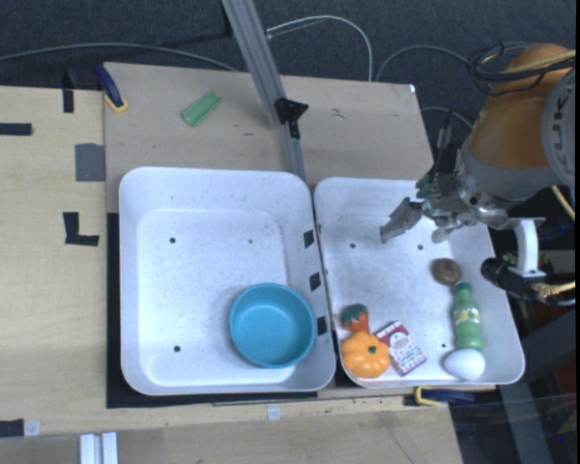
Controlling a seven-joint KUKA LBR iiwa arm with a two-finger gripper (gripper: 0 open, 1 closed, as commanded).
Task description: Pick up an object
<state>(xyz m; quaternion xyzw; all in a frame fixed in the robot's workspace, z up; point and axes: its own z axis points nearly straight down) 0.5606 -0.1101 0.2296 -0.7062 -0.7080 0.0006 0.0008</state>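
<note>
The end effector [398,222], released and holding nothing, should descend squarely over the brown object [447,272] just right of it.

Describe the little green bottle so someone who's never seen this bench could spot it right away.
Find the right-hand shallow white bin and follow its right wall toward the near corner. The small green plastic bottle lies there, between a brown round lump and a white egg-shaped object. It is the only green, elongated item in that bin.

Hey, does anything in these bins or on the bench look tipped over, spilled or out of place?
Mostly tidy. The green bottle lies on its side in the right bin, and a green block sits on the bench outside both bins. Nothing looks spilled or broken.
</note>
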